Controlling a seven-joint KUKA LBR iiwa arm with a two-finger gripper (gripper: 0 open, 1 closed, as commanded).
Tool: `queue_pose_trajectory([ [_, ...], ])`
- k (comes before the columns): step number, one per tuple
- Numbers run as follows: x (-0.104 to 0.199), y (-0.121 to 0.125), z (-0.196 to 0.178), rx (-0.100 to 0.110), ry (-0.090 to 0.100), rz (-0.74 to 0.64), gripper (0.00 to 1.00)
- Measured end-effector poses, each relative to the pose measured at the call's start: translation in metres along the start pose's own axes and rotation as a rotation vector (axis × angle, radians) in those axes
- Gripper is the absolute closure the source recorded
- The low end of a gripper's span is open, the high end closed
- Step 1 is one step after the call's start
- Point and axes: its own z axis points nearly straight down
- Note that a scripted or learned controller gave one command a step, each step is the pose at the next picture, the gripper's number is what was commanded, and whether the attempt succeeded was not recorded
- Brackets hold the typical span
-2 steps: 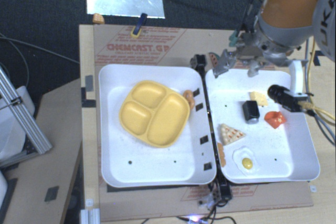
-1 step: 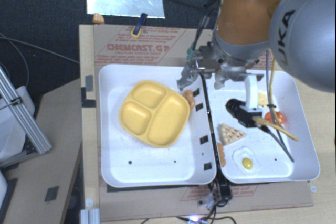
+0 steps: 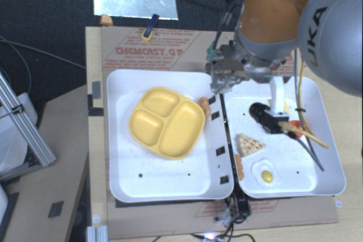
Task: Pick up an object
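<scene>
One fixed camera looks down at a slant over both white bins (image 3: 170,192), fairly near.

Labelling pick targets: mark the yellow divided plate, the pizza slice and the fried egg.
yellow divided plate (image 3: 168,122): camera view, on its largest compartment.
pizza slice (image 3: 249,144): camera view, middle of the wedge.
fried egg (image 3: 266,176): camera view, on the yolk.

The arm (image 3: 295,3) hides the right bin's (image 3: 329,178) far rim, seemingly.

Probably a robotics lab: a cardboard-covered table (image 3: 170,51) under the end effector (image 3: 222,85), aluminium framing (image 3: 25,127) far left of it, loose cables (image 3: 17,54) on dark carpet.
</scene>
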Motion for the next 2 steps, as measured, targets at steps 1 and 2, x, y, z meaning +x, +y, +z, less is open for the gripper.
queue_pose_trajectory([
  [1,0.019,0.008,-0.072,-0.006,0.001,0.001,1.0],
  [2,0.03,-0.003,0.037,0.014,-0.003,0.006,1.0],
])
